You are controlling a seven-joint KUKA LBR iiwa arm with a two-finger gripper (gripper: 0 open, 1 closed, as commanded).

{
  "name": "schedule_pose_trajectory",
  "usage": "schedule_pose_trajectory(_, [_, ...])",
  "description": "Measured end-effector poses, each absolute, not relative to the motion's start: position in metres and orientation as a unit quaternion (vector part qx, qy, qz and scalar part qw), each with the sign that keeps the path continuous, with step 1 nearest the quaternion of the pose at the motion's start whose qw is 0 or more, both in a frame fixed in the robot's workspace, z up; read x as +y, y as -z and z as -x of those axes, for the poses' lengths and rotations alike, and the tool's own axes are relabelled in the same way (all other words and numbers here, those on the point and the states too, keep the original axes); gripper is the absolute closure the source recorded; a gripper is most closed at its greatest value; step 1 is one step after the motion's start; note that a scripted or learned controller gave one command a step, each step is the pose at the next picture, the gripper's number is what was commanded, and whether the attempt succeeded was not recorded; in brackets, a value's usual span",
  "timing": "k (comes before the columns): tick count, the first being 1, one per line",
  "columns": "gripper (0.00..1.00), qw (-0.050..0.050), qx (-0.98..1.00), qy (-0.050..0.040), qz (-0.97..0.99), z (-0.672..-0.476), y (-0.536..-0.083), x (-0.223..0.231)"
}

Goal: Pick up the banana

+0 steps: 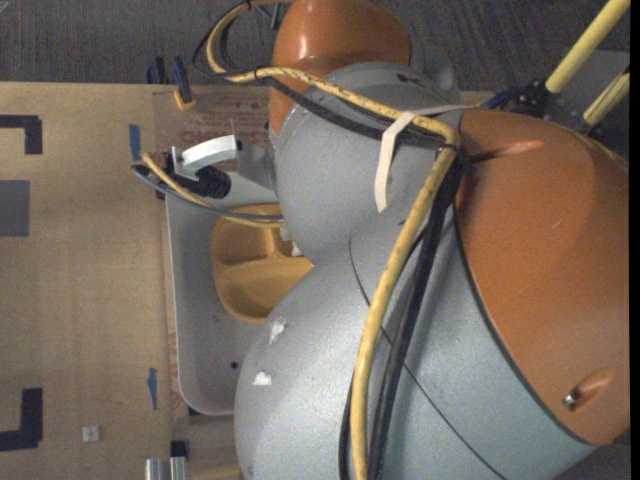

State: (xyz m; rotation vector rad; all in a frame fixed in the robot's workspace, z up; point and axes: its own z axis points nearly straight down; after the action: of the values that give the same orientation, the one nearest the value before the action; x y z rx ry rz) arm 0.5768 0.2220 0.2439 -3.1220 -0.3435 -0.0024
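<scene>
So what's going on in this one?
The grey and orange arm leans low over the bench and covers most of a white bin. Its wrist end sits near the bin's upper left corner in the view. A yellow-orange rounded shape lies in the bin, partly under the arm and too covered to identify. Whether anything has been grasped cannot be told from here.

Banana position and pose indiscernible
</scene>
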Motion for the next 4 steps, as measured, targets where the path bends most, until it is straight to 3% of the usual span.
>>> schedule_pose_trajectory(1, [1.0, -0.001, -0.182, -0.0002, 0.983, -0.642, -0.267, 0.225])
schedule_pose_trajectory(2, [1.0, 0.0, -0.263, -0.0013, 0.965, -0.64, -0.335, 0.227])
schedule_pose_trajectory(3, [1.0, 0.0, -0.099, -0.0004, 0.995, -0.596, -0.271, 0.223])
schedule_pose_trajectory(4, [1.0, 0.0, -0.097, -0.0004, 0.995, -0.597, -0.281, 0.222])
